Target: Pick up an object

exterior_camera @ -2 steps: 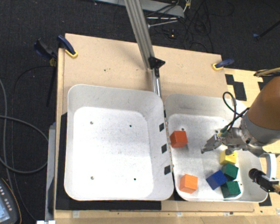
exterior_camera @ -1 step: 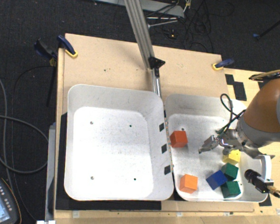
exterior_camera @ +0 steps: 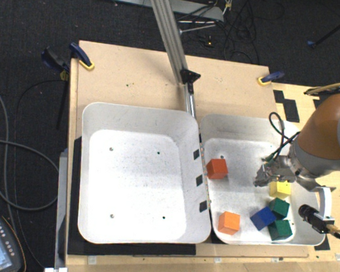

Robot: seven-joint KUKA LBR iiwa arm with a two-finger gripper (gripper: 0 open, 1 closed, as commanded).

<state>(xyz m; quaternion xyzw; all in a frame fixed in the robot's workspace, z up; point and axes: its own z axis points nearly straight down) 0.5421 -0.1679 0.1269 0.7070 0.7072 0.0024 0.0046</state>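
Observation:
The right bin (exterior_camera: 241, 133) holds several blocks. A red-orange block (exterior_camera: 217, 168) lies near its left side, and a lighter orange block (exterior_camera: 229, 222) sits near the front. A yellow block (exterior_camera: 282, 188), two green blocks (exterior_camera: 280, 206) (exterior_camera: 280, 230) and a blue block (exterior_camera: 263, 218) cluster at the front right. My gripper (exterior_camera: 268, 175) hangs low over the right bin, just left of the yellow block. Its grey body hides the fingertips, and nothing shows between them.
The left bin (exterior_camera: 134, 174) lies beside the right one. A metal pole (exterior_camera: 172, 41) slants down to the divide between the bins. Clamps (exterior_camera: 82, 56) (exterior_camera: 269, 78) sit at the board's far corners. Cables trail from my wrist (exterior_camera: 279, 133).

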